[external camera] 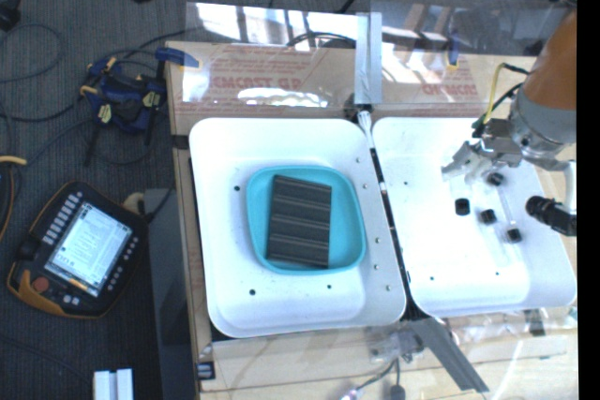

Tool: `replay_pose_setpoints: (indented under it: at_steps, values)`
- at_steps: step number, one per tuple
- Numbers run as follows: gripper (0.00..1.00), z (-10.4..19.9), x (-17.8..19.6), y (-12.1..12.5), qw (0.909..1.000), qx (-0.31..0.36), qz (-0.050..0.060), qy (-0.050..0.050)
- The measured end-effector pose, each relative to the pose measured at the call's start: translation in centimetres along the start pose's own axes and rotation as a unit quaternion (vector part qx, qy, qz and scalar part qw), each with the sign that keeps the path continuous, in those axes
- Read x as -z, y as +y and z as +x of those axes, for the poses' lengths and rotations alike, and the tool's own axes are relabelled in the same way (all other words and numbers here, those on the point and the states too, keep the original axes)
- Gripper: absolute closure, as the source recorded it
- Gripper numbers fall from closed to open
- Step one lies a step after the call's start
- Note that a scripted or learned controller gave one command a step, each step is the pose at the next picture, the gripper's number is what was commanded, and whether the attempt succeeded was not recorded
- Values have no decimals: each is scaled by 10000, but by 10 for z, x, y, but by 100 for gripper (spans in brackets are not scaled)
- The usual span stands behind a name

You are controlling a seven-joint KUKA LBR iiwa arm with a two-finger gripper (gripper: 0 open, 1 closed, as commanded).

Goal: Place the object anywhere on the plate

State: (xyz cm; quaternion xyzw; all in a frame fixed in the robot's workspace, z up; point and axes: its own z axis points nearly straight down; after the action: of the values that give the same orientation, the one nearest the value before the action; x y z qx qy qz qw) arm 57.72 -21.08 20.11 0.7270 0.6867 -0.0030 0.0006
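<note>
A dark grey ribbed rectangular object (pixel 300 220) lies flat on the blue plate (pixel 349 229) in the middle of the left bin (pixel 216 201). It covers most of the plate's centre. My gripper (pixel 475 162) hangs over the upper right part of the right bin (pixel 422 239), well to the right of the plate. I see nothing held at its tip.
Three small black spots (pixel 487 216) show on the right bin's floor under the gripper. A divider runs between the two bins (pixel 375 192). A clear panel (pixel 281 51) stands behind the bins. A teach pendant (pixel 80 244) and blue clamps (pixel 127 94) lie on the floor at left.
</note>
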Motion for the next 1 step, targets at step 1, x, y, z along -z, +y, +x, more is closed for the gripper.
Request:
replay_pose_setpoints:
  at_steps: [1]
  values:
    - [100, 70, -55, -59, 9989, 468, -15, -13]
